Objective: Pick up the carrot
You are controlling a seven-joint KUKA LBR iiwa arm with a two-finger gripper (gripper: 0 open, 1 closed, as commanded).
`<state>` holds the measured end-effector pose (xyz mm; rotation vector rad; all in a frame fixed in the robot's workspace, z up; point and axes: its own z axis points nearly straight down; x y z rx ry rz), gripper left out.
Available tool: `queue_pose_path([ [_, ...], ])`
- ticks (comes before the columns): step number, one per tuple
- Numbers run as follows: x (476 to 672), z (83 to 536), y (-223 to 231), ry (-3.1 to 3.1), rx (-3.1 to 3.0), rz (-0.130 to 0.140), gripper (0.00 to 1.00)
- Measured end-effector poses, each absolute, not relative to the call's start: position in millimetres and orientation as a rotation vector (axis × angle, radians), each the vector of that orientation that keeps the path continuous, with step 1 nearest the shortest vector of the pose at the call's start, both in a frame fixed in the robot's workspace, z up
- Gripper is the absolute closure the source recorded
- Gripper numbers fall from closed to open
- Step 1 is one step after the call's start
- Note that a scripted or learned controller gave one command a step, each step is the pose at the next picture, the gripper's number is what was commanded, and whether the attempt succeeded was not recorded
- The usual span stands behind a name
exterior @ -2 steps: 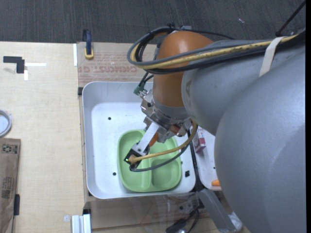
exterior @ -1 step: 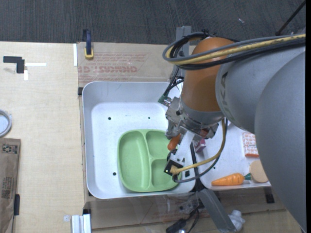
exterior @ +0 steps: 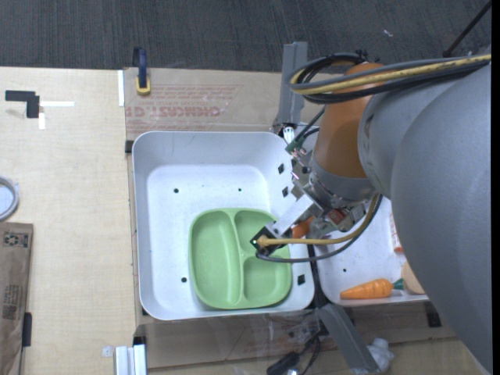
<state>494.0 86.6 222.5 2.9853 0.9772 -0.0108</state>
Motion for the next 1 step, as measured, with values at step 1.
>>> queue_pose_path([
  [1, 483.6, 261.0, 161.1, 1.328, 2.845, -0.008, 1.0],
])
